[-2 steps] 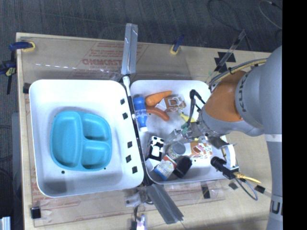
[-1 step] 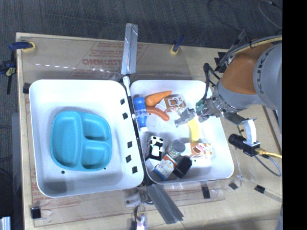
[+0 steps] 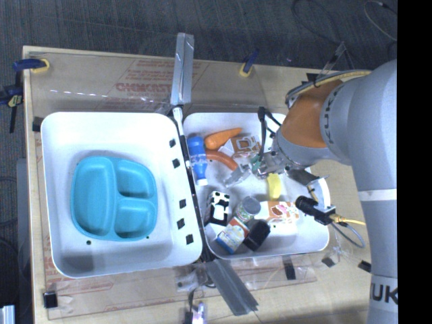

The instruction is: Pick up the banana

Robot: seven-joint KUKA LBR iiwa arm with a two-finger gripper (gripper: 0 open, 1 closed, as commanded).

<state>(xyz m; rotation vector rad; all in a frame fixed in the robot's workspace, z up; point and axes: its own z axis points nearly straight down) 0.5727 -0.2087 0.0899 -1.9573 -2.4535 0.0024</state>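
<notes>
Grey and orange-banded, the KUKA arm (image 3: 351, 120) looms nearest the lens, reaching in from the right over the cluttered right-hand bin (image 3: 305, 243). Its gripper (image 3: 264, 164) sits low among the objects, and from where I stand I cannot tell how the jaws stand; nothing is visibly caught in them. Just below the gripper lies the banana (image 3: 274, 185), a short yellow shape resting in the bin, close to touching the tool. Around it crowd an orange carrot-like piece (image 3: 221, 138), a blue-capped bottle (image 3: 196, 155), a black-and-white patterned block (image 3: 217, 208), a small can (image 3: 249, 208) and a printed packet (image 3: 283, 212). Across the divider, a blue compartment tray (image 3: 113, 198) rests alone in the left-hand bin (image 3: 57, 130). By my reading, the arm is in the approach-and-grasp step, the lift not yet made. The next move seems to call for centring over the banana and closing squarely on it, without snagging its neighbours.
</notes>
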